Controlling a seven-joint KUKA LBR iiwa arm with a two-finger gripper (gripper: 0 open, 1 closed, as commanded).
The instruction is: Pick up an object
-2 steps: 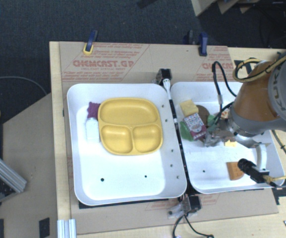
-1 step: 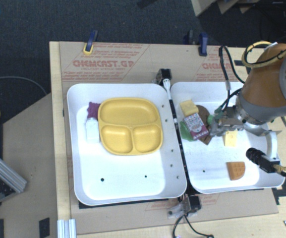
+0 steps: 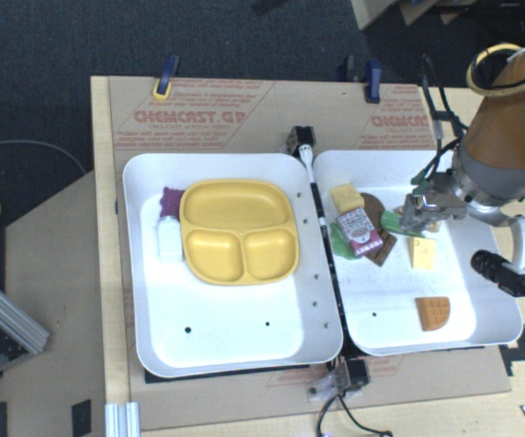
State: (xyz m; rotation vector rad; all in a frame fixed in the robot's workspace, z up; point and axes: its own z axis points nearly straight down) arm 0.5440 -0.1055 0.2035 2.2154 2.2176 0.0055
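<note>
My gripper point(image 3: 417, 218) hangs low over the right bin point(image 3: 480, 330), just above the green item point(image 3: 395, 220) and the upper end of a pale yellow block point(image 3: 423, 254). Left of it lie a yellow sponge-like block point(image 3: 345, 197), a pink and white packet point(image 3: 360, 229) on a brown piece point(image 3: 382, 247), and a green wrapper point(image 3: 341, 241). An orange-brown toast-shaped piece point(image 3: 434, 313) lies near the bin's front. Nothing shows between the fingers.
The left bin point(image 3: 207, 353) holds a yellow divided tray point(image 3: 239, 229), with a purple item point(image 3: 171, 202) and a white bottle point(image 3: 168, 239) at its left. A black clamp point(image 3: 301, 138) sits where the bins meet at the back. The arm's grey and orange body point(image 3: 508, 144) looms over the right bin's far right.
</note>
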